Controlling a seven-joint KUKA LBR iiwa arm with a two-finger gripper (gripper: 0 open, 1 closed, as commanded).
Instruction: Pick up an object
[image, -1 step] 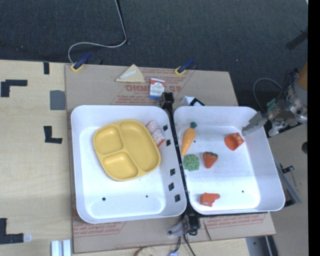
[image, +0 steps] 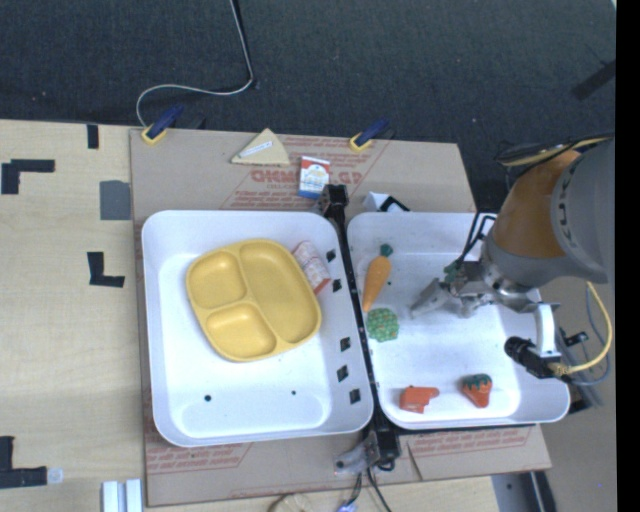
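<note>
The two-finger gripper (image: 432, 298) is seen spread open and holding nothing, low over the right white bin (image: 440, 225). The green knobbly toy broccoli (image: 381, 324) and orange toy carrot (image: 375, 280) lie just beside its tips, against the divider wall. A push there could jam either against that wall. Bare floor is left mid-bin.

Just one camera here, fixed up above the bench and looking down at a slight slant. It sits far enough back to fit both white bins, the left bin (image: 165, 330) and the right bin (image: 440, 235), mid-frame, with dark floor along the top and the arm (image: 560, 225) entering at right.
</note>
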